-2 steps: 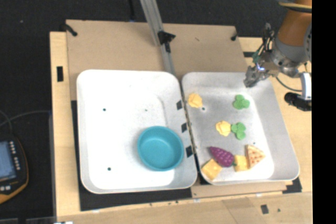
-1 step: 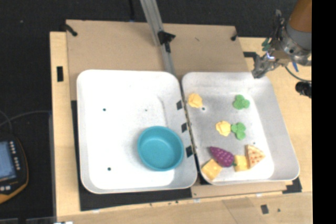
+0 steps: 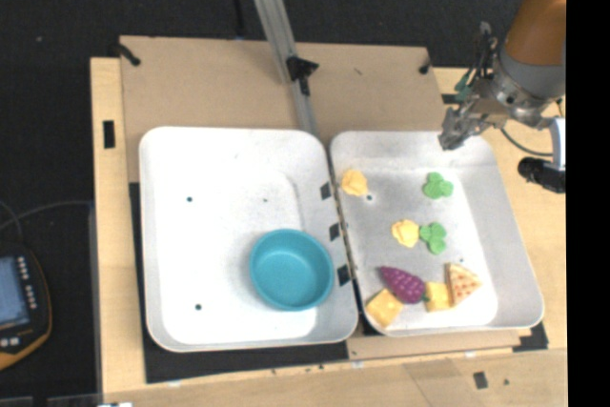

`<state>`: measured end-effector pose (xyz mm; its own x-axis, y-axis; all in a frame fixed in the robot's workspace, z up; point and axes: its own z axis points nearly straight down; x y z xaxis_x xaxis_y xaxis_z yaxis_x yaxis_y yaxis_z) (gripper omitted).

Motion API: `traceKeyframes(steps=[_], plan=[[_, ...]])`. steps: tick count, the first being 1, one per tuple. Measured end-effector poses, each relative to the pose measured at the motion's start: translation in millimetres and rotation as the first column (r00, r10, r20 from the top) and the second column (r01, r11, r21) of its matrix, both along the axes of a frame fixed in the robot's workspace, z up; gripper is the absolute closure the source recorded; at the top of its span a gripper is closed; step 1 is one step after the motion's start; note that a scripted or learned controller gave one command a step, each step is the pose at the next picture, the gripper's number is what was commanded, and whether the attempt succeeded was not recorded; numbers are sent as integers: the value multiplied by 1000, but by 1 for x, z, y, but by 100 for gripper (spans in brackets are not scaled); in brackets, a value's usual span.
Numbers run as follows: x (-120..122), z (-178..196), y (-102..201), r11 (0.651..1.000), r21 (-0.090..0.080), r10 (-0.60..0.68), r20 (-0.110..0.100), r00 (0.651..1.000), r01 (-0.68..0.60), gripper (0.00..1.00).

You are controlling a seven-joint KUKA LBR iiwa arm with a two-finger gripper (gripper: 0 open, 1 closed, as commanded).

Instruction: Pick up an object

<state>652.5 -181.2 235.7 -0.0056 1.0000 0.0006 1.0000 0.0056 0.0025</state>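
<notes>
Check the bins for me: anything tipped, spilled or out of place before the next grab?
Nothing stands out. The blue bowl sits upright in the left bin, and the small toy foods, like the purple grapes and pizza slice, all lie inside the right bin. The gripper hovers by its far edge.

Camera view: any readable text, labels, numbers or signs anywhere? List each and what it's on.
None readable.
Handheld device at the left edge: its screen is lit, but the content is too small and blurred to read.
Both white bins, the blue bowl and the toy food pieces: no print visible.
</notes>
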Motion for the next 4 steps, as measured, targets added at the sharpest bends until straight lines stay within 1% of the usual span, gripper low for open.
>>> traceKeyframes(steps=[1, 2, 4], plan=[[-25, 9, 41, 1000, 1, 0, -1, 1000, 0, 100], [-44, 20, 89, 1000, 1, 2, -1, 1000, -2, 100], [-96, 21, 197, 1000, 1, -2, -2, 1000, 2, 100]])
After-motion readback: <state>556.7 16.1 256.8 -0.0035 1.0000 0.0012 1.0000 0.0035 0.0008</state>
